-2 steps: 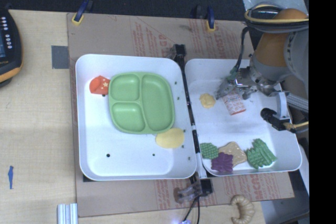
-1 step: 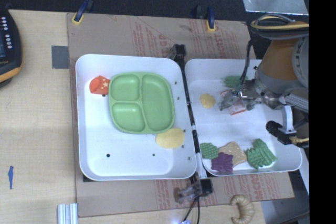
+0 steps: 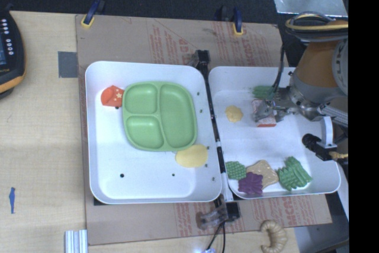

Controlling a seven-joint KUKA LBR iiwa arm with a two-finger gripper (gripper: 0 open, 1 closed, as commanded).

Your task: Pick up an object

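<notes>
My gripper [image 3: 265, 114] is low in the right bin [image 3: 308, 130], near its upper middle. A small red and white object [image 3: 267, 122] lies right beneath its tip; the view does not show whether it is held. A dark green piece [image 3: 261, 92] lies just behind the gripper. A small yellow lump [image 3: 234, 114] rests to the gripper's left. Along the bin's front edge lie a green waffle-like piece [image 3: 235, 170], a purple piece [image 3: 251, 184], a tan piece [image 3: 265, 172] and a green leafy piece [image 3: 294, 173].
The left bin [image 3: 103, 181] holds a green divided plate [image 3: 160, 115], a red object [image 3: 111, 96] at the plate's left and a pale yellow object [image 3: 191, 156] at its front right. The arm's grey and orange body [image 3: 320, 68] hangs over the right bin's far right corner.
</notes>
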